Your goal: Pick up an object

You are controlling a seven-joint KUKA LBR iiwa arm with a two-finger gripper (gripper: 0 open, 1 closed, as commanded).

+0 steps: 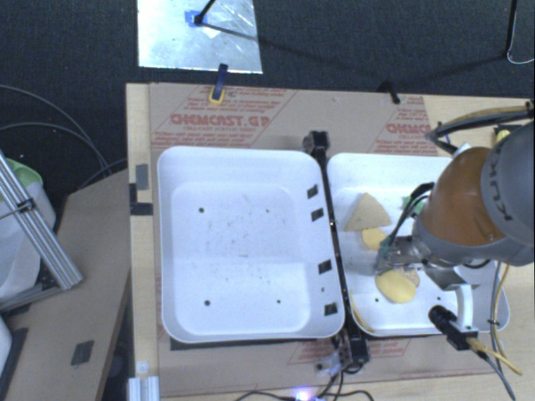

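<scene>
**Gripper down in the right bin, no pick confirmed**

We see the arm (pixel 468 207) reaching into the right bin (pixel 380 167), with the gripper (pixel 389 261) low among three pale objects. A tan wedge-shaped piece (pixel 366 213) lies toward the bin's far side, a small yellow piece (pixel 373 239) sits just beside the gripper, and a round yellow object (pixel 398 287) lies just below it, touching or nearly so. We cannot tell how the pincer stands, because the wrist hides it from above. Nothing looks lifted; all three pieces appear to rest on the bin floor. The left bin (pixel 242 241) holds no objects. We judge the approach done, while the grasp and lift remain.
</scene>
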